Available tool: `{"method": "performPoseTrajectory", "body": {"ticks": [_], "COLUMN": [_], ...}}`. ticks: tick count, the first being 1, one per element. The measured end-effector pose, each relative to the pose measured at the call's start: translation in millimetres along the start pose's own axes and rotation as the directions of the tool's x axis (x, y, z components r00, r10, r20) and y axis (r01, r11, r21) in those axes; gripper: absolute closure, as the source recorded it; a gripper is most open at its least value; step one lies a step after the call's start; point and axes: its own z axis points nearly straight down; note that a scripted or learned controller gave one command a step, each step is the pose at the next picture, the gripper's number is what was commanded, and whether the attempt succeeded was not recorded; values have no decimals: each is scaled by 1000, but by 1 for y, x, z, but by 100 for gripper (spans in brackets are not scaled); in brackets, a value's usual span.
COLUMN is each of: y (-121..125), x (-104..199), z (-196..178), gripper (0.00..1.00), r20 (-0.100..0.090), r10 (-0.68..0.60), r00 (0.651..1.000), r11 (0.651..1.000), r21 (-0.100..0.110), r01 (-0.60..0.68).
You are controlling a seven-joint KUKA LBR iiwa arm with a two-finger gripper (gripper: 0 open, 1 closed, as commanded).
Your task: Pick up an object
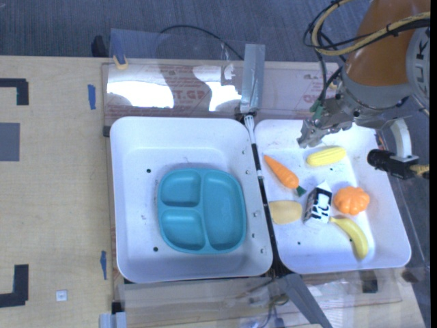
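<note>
My gripper (309,137) hangs over the far part of the right bin (389,255), with nothing seen in it. A yellow corn cob (326,156) lies just to its right and nearer. An orange carrot (281,171) lies slantwise below and to the left of it. Further forward are a pale potato-like piece (286,212), a black and white packet (317,204), an orange pumpkin (351,200) and a yellow banana (354,235).
The left bin (130,149) holds a teal divided plate (201,209). A raised ridge (258,176) separates the two bins. A shiny panel (174,87) stands behind the left bin, and the wooden bench (48,203) stretches to the left.
</note>
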Motion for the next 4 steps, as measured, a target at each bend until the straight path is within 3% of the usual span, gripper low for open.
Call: {"method": "performPoseTrajectory", "body": {"ticks": [1,2,3,4], "y": [0,-83,-86,-79], "x": [-1,-45,-42,-55], "z": [0,90,152,163], "gripper": [0,0,0,0], "r20": [0,-3,2,1], "r10": [1,-37,5,35], "r00": [1000,999,1000,999], "r11": [1000,999,1000,999], "r21": [1,13,-3,-2], "r01": [-1,37,-5,-35]}}
